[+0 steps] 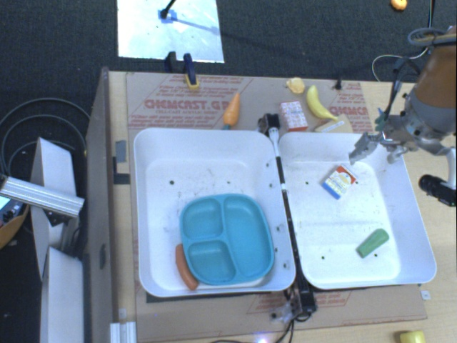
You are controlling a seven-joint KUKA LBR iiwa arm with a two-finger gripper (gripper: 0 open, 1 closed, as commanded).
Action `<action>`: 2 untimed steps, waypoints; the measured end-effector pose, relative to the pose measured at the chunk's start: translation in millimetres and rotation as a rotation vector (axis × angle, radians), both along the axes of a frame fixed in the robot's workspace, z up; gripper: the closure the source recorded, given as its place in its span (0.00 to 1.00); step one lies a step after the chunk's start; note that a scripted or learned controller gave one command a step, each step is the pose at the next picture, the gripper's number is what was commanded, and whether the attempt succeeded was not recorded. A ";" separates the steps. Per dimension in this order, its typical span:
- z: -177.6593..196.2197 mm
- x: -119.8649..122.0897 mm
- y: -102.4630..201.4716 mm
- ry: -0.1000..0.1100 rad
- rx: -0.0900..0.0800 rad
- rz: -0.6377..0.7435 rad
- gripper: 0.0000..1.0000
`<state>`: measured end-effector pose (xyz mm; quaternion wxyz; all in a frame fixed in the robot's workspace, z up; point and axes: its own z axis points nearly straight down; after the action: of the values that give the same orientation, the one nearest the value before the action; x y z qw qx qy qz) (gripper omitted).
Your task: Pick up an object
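The right bin (410,259) holds a small blue, white and orange box (338,181) near its back and a green block (373,242) toward its front right. In the left bin (153,191) a blue divided plate (226,238) lies with an orange sausage-shaped piece (186,266) at its left edge. My gripper (376,151) hangs over the back right of the right bin, up and to the right of the small box. Its two fingers are spread open and hold nothing.
Behind the bins, on the cardboard, lie a carrot (231,109), a pink box (293,115), a banana (318,103) and a small yellow piece (295,85). A black part (437,188) sticks in at the right bin's right edge.
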<state>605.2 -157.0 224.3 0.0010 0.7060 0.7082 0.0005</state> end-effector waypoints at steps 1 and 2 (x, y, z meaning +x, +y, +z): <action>-110.2 26.4 -7.5 0.004 0.000 0.003 0.00; -121.7 15.2 20.2 0.002 0.001 0.004 0.00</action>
<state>620.4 -136.7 102.7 0.0000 0.7048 0.7094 0.0001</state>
